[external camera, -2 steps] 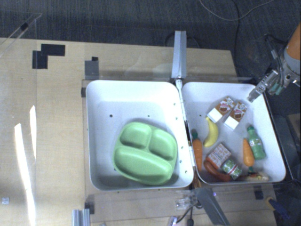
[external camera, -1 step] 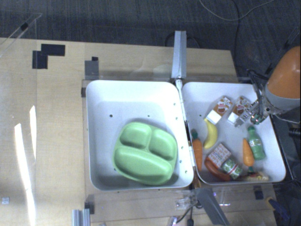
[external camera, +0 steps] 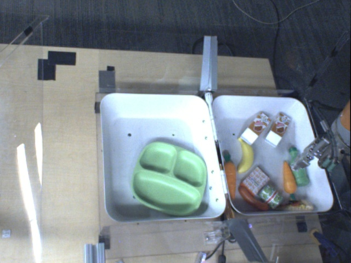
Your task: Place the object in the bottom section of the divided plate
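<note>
The arm is working at the picking step, not the placing one: the hand (external camera: 307, 156) is hanging low over the right bin (external camera: 299, 106), at its right side, and the green divided plate (external camera: 170, 177) is lying well off to the hand's left in the left bin (external camera: 118, 147), with nothing on it. The plate's long bottom section is the part nearest the camera.

The hand is sitting just above a small green item (external camera: 301, 175) and just beside a carrot (external camera: 289, 178), which is lying a little below and to the left of it. Which of these is the object meant for the plate I cannot tell. Further left of the hand a banana (external camera: 247, 155) and a second carrot (external camera: 230, 178) are lying, two small cartons (external camera: 270, 126) are resting up and to the left, and a jumble of packets and a red piece are crowding the bin's near edge below the hand.

How far apart the fingers are I cannot tell; the metal parts are blurring together against the white bin. Nothing is visibly sitting between them, so I judge the hand to be carrying nothing.

The next move is calling for a clean closing on one item without dragging its neighbour along, then a lift clear of the bin wall and a long carry leftwards across the divider to the plate.
</note>
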Available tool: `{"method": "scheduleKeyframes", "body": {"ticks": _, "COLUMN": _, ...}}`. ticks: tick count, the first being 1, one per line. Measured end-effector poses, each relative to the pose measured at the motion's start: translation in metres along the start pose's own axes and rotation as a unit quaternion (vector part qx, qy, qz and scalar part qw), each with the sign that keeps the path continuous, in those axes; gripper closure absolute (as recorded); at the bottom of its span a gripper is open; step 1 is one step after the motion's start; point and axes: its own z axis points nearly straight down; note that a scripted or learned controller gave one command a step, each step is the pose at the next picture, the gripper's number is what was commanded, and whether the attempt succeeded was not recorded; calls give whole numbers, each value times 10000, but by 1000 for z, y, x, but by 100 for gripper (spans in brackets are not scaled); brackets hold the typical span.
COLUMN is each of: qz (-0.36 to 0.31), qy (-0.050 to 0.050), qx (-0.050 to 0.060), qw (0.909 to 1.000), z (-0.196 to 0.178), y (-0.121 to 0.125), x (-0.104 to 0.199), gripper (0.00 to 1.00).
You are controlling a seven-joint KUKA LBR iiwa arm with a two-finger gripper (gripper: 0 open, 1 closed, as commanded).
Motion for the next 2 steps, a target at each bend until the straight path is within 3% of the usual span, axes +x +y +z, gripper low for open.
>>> {"method": "scheduleKeyframes", "body": {"ticks": 1, "qz": -77, "qy": -27, "qx": -11, "qw": 10000, "z": 89, "y": 18, "x": -20, "gripper": 100}}
{"method": "scheduleKeyframes", "body": {"ticks": 2, "qz": 837, "qy": -3, "qx": -3, "qw": 9965, "z": 18, "y": 95, "x": -101, "gripper": 100}}
